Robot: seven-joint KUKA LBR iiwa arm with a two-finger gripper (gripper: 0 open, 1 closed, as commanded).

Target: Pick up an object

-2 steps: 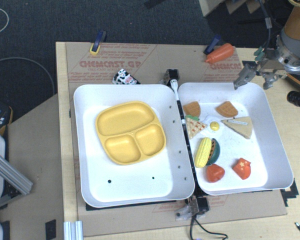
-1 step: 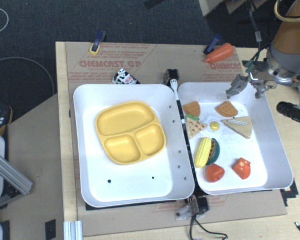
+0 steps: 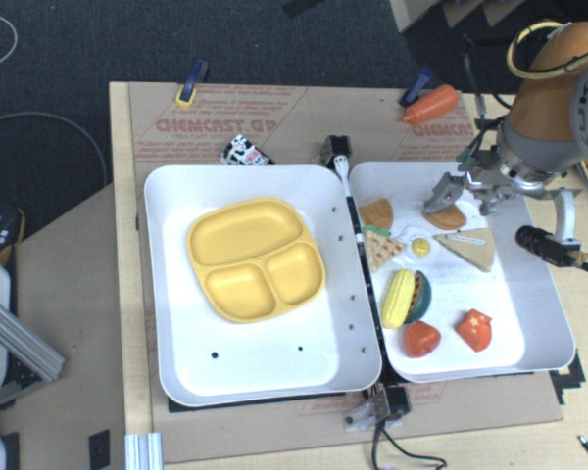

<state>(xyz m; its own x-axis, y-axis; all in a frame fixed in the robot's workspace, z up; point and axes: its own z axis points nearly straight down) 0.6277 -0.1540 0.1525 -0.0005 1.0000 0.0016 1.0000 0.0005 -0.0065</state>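
The gripper (image 3: 464,190) hangs over the right bin's (image 3: 539,336) far edge, jaws spread, empty, above a brown toy bread piece (image 3: 446,217).

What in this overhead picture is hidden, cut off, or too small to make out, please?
- Pincer, camera view: blurred and small, so its state is unclear.
- Brown food piece under it: far edge covered by the pincer.
- Arm: cut off by the right edge.
- Black-and-white object behind the left bin: too small to identify.
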